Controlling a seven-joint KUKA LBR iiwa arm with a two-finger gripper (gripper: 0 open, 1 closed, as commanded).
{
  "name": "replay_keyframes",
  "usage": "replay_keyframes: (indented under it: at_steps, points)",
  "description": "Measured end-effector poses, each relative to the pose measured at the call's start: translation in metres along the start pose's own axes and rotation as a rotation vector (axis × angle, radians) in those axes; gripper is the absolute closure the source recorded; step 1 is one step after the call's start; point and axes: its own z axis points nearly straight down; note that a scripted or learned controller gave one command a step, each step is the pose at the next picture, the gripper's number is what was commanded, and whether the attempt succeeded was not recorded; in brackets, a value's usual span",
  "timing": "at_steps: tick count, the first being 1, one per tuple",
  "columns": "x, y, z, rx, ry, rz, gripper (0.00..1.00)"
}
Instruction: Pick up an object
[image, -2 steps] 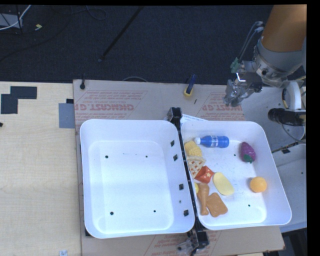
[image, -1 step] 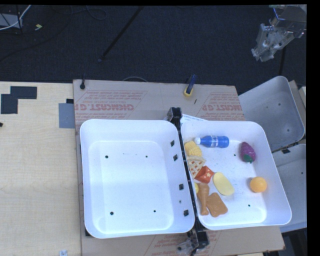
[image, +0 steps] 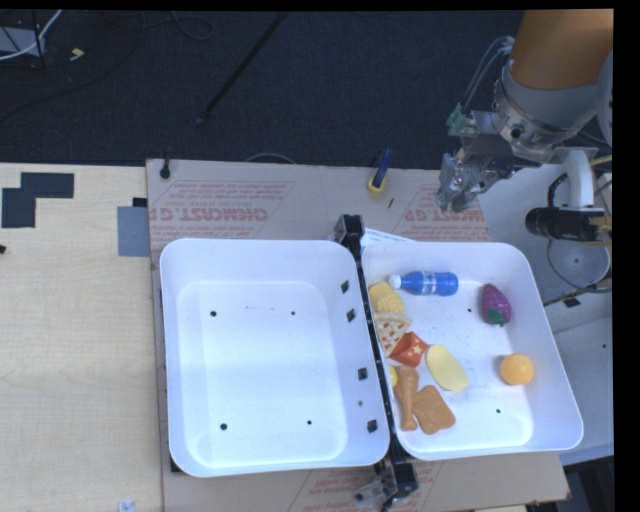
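- Nearest the camera, in the right bin (image: 555, 420), toy foods lay bunched against the divider: a brown piece (image: 432, 410), a yellow slice (image: 446, 367), a red wedge (image: 408, 349) and a corn cob (image: 386, 297).
- Farther back, an orange ball (image: 516, 369), a purple eggplant (image: 495, 304) and a blue bottle (image: 427, 284) sat well apart.
- Beyond the bin's far rim hung the end effector (image: 462, 190), holding nothing; whether it was open I could not tell.
- A descent into the bunched pieces risked nudging neighbours; the round ball could roll away.

One fixed camera looks down aslant on both bins (image: 170, 300).
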Motion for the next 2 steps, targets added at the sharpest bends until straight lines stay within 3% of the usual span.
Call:
replay_keyframes:
  at_steps: [1,2]
  points:
    - [0.006,-0.001,-0.125,-0.031,-0.002,-0.004,1.0]
    - [0.008,-0.002,-0.162,-0.022,-0.002,-0.007,1.0]
